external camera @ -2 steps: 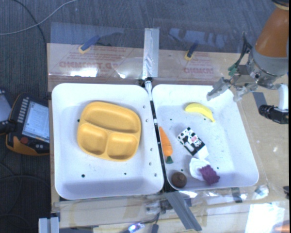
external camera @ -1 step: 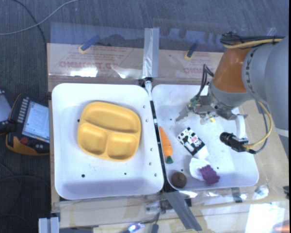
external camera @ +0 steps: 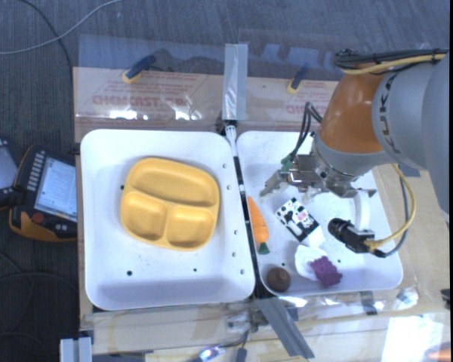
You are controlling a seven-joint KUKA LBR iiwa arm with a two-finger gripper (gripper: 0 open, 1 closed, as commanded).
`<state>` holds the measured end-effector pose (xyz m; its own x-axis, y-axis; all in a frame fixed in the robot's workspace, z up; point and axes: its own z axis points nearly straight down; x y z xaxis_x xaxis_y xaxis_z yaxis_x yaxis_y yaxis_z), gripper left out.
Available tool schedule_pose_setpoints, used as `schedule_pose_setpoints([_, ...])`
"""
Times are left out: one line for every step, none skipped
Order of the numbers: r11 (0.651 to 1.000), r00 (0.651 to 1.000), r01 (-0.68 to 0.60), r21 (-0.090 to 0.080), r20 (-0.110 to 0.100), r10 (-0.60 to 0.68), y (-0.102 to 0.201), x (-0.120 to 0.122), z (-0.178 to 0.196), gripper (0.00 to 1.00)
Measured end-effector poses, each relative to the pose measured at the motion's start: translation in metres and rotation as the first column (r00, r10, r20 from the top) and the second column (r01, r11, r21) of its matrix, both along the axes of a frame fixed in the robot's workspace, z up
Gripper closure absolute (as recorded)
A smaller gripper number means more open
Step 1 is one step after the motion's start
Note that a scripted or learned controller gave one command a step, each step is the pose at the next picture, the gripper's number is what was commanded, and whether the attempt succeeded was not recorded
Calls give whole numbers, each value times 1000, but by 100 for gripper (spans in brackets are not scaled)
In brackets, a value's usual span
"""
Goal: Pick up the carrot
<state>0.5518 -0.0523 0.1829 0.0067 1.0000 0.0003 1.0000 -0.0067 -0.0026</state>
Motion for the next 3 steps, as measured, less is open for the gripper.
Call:
schedule_pose_setpoints([996, 996, -92, 0, 0, 92, 72, -7, 0, 0])
schedule_pose_setpoints([994, 994, -108, 0, -1, 108, 91, -63, 52, 0])
schedule_pose_setpoints([988, 988, -156, -1, -2, 156, -7, -69, 0, 0])
